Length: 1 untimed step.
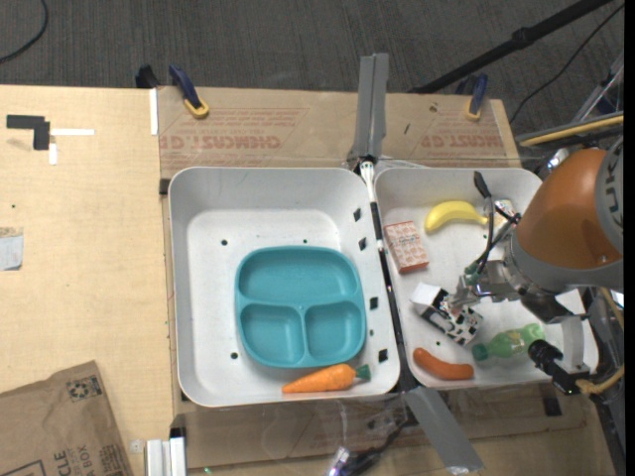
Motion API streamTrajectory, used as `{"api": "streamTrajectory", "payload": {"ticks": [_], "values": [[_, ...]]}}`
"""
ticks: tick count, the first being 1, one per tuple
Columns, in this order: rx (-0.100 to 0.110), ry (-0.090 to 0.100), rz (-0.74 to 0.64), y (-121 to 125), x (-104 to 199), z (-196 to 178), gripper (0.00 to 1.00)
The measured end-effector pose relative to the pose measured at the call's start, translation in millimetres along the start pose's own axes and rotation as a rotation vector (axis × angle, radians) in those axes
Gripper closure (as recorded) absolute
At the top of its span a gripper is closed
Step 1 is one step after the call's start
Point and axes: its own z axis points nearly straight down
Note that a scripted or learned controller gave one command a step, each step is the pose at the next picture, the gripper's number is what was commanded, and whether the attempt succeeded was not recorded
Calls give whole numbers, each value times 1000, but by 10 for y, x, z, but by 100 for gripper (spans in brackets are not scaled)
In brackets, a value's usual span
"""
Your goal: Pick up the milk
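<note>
Gripper (474, 288) poised over the milk (448, 315) in the right bin (437, 178); whether its fingers are parted cannot be told.

The milk, a small cow-patterned carton lying tilted at the gripper's 7 o'clock, is judged light, stiff and crushable (best pinched across its flat sides). Counted: one milk, one sausage (443, 365) at 6 o'clock, green bottle (508, 345), banana (454, 213), red box (405, 246); leftward, one teal plate (298, 305), one carrot (322, 379).
</note>
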Motion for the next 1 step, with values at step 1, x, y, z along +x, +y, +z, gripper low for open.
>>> {"api": "streamTrajectory", "payload": {"ticks": [1], "values": [[2,-1,1,-6,-7,8,0]]}}
